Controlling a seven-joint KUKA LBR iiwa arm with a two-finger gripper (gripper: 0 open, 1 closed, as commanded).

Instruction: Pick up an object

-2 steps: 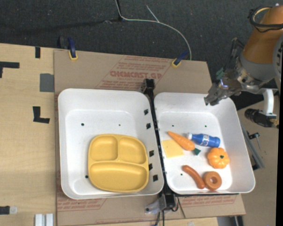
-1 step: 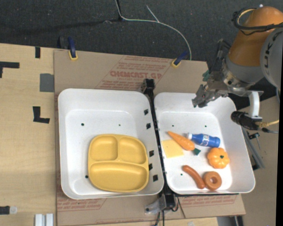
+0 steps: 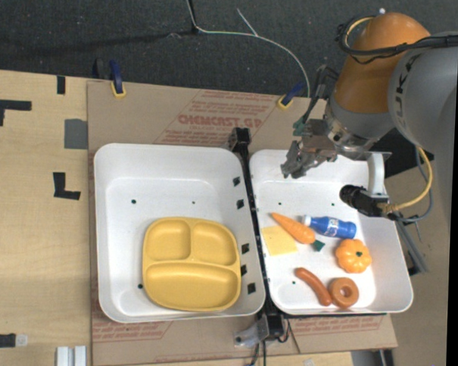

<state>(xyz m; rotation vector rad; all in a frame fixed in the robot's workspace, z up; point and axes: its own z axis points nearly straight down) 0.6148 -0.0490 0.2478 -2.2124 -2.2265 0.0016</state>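
In the right bin [image 3: 289,192] lie an orange carrot [image 3: 293,227], a yellow cheese wedge [image 3: 279,240], a blue and white bottle [image 3: 331,226], a small orange pumpkin [image 3: 352,255], a brown sausage [image 3: 315,285] and a brown donut [image 3: 343,292]. My gripper [image 3: 298,165] hangs over the bin's far left part, above and behind the carrot. Nothing sits between its dark fingers, which look close together.
The left bin [image 3: 123,181] holds a yellow compartment plate [image 3: 191,263]. Both bins rest on a cardboard sheet [image 3: 209,117] held by blue clamps at the back. A black clip [image 3: 240,137] joins the bins at the far edge. The arm's grey and orange body [image 3: 386,64] looms over the right bin's far side.
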